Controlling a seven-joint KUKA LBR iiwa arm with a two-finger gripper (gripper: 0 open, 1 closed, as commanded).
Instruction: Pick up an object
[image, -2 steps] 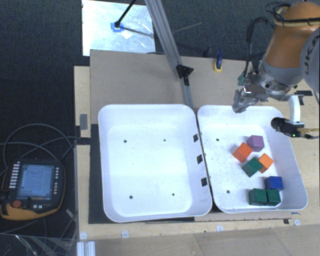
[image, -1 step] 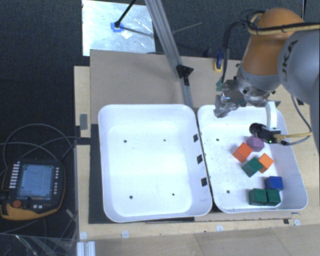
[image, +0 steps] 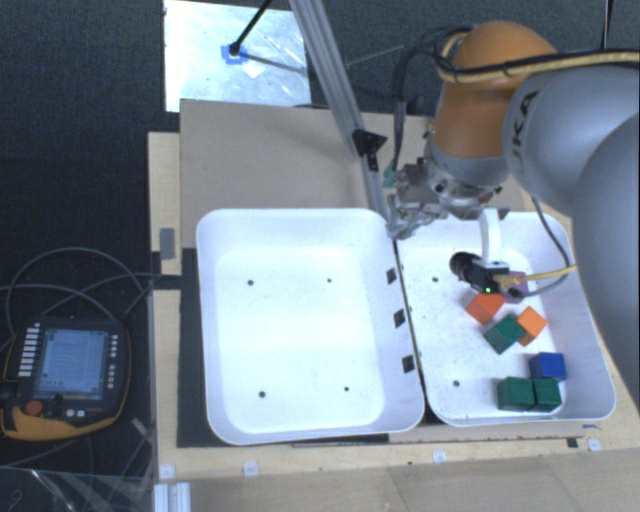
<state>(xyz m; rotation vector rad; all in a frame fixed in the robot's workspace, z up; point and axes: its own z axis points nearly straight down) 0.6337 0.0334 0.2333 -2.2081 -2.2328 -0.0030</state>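
Where the right bin (image: 440, 345) meets the left bin (image: 300, 330) at their far edge, the fingers (image: 398, 225) hang low; I cannot tell how far they are open. Right of them and nearer the camera, well apart, lies a cluster of orange, green and blue blocks (image: 503, 332).

The grey arm (image: 585, 130) comes in from the right of the view, turns at the orange band (image: 485, 90) above its wrist and points down and leftward, so that the gripper (image: 405, 215) hangs low near the upper middle of the view, tilted slightly to the left.
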